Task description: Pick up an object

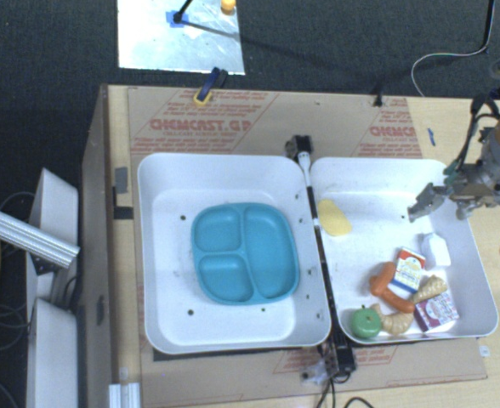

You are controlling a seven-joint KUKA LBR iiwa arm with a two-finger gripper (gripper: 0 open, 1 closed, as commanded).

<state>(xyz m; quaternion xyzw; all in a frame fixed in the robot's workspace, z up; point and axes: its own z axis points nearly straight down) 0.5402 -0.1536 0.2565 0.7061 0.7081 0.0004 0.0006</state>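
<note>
My gripper (427, 202) hangs over the right bin (377, 185) near its far right side, above bare white floor, with nothing seen in it. Several small things lie in that bin. A pale yellow piece (335, 219) rests by the left wall. A cluster sits in the near right corner: an orange piece (384, 284), a red and white carton (409, 269), a tan cone-like piece (432, 289), a purple and white packet (438, 314), a green apple (366, 323) and a tan bread-like piece (395, 321). A small white block (437, 249) lies just below the gripper.
The left bin (173, 185) holds a blue divided plate (243, 253) in its middle. A black-clipped divider (316, 228) runs between the bins. Cardboard (233, 121) lies under both. Cables (454, 58) hang at the upper right beside the arm (497, 155).
</note>
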